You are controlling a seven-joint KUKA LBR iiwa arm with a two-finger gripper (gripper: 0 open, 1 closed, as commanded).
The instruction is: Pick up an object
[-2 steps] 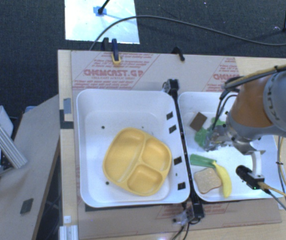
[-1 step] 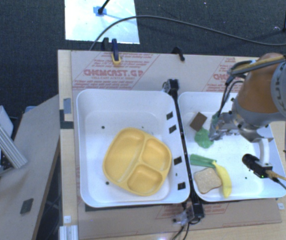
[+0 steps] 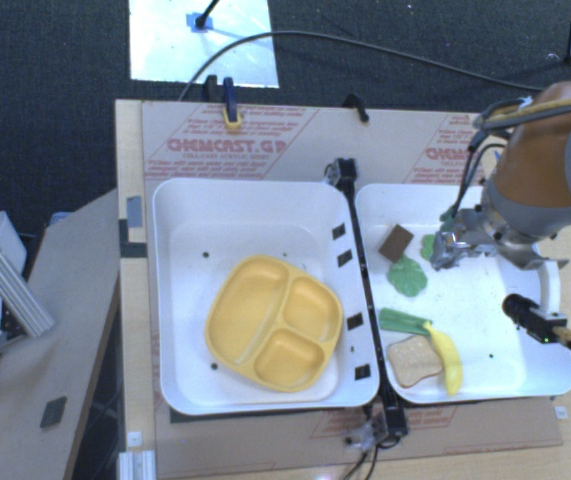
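Note:
The right bin (image 3: 510,353) holds several small things: a brown block (image 3: 396,242), a green leafy piece (image 3: 407,278), a green bean-like strip (image 3: 403,320), a slice of toast (image 3: 414,361) and a yellow banana (image 3: 449,358). My gripper (image 3: 445,253) hangs low over the bin's upper middle, just right of the brown block and above the green leafy piece. A small green bit (image 3: 428,245) shows right beside its tip. The fingers are too small and dark to read.
The left bin (image 3: 190,218) holds a yellow three-compartment plate (image 3: 274,322). A black divider (image 3: 358,298) runs between the bins. The arm's grey body and orange band (image 3: 545,158) overhang the right bin's upper right.

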